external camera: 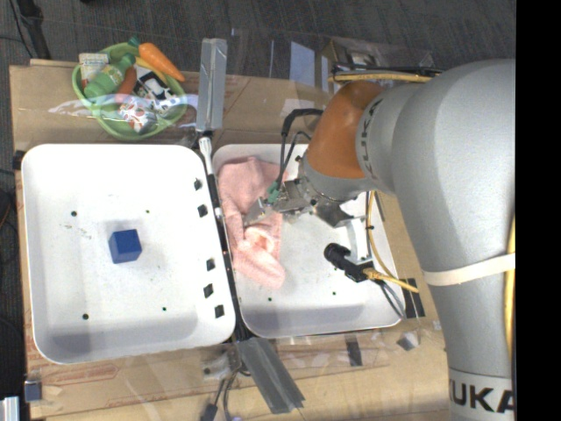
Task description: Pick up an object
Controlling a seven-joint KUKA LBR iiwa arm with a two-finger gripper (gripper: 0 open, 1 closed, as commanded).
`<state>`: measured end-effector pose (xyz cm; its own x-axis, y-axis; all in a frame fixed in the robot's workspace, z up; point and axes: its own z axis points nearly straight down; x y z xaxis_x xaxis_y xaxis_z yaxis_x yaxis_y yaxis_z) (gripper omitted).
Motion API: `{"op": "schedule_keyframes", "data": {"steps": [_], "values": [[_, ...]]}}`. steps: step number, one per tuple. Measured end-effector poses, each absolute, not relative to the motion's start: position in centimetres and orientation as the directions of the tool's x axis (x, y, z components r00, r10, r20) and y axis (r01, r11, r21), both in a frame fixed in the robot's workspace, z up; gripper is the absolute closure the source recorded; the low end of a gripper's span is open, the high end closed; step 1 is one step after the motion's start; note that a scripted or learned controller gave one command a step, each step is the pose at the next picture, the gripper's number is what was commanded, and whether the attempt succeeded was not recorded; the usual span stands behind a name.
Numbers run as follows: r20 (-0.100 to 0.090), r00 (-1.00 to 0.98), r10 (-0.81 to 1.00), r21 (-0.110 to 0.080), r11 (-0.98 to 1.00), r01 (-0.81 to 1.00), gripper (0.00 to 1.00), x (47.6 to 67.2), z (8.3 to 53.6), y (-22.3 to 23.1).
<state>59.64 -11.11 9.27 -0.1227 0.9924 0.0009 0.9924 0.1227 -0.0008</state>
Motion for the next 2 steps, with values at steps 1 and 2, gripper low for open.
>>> {"op": "schedule_keyframes", "data": {"steps": [1, 2], "values": [[0.002, -0.127, 0.992, -0.003, 0.127, 0.992, 1.00, 59.6, 10.3, -11.1], [0.000, -0.284, 0.959, -0.002, 0.284, 0.959, 1.00, 65.7, 19.2, -7.4]]}}
